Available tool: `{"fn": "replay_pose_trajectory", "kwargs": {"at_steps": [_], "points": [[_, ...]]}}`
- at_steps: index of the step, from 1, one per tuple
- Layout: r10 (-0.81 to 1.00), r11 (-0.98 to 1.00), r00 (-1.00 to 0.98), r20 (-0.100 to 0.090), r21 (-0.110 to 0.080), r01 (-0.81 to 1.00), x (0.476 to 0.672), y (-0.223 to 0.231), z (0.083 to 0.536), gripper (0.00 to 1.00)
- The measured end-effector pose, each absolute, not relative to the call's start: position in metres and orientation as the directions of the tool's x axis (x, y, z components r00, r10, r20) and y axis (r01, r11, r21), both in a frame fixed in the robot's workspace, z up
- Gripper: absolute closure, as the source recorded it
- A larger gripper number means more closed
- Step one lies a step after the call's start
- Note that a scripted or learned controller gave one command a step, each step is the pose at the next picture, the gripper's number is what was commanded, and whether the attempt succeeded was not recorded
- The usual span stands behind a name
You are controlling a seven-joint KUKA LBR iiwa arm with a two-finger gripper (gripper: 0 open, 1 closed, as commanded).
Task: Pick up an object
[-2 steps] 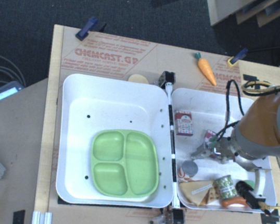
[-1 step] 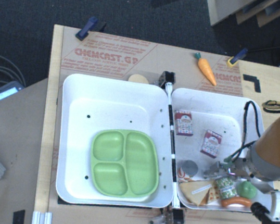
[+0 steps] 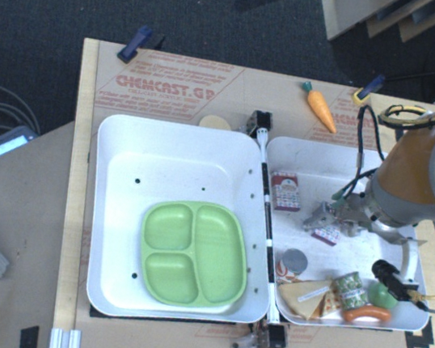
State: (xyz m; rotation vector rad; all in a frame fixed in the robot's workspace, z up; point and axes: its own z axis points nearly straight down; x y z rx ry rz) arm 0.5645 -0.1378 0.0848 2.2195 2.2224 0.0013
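Your gripper sits low in the right bin, its metal fingers blurred, so you cannot tell their state. A small packet lies just beneath them. A red carton lies nearby; the green divided plate fills the left bin.

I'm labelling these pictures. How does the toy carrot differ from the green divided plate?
The toy carrot is orange, slim and tapered; the green divided plate is pale green, broad and flat, with three compartments. The carrot lies on the bench outside the bins, while the plate sits inside the left bin. The carrot is much the smaller. Both lie apart from the gripper.
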Motion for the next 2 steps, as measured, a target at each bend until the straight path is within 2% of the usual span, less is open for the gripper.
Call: {"fn": "replay_pose_trajectory", "kwargs": {"at_steps": [1,2], "points": [[1.0,0.001,-0.001,-0.001,0.002,1.0,0.565,-0.138,0.095,1.0],[1.0,0.002,-0.002,0.002,-0.001,1.0,0.5,-0.058,0.185,1.0]]}}
